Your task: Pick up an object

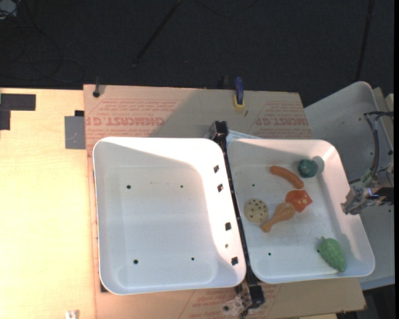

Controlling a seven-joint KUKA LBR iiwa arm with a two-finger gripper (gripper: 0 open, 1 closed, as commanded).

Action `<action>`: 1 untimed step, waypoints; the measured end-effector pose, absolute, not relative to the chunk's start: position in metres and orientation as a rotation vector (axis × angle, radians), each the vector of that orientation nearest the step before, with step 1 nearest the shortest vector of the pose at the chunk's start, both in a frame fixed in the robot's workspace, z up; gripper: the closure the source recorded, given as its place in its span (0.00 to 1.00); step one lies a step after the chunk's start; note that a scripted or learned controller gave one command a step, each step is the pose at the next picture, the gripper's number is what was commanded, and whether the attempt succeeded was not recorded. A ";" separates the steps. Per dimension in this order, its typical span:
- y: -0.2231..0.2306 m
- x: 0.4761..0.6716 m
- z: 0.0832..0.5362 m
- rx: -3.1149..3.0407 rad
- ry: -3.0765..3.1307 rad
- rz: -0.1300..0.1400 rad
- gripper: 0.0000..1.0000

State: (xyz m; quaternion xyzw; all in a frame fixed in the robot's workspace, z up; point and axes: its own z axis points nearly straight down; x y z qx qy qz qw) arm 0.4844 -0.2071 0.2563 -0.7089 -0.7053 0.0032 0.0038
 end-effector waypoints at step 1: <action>-0.189 0.517 0.331 -2.221 -2.229 -0.004 1.00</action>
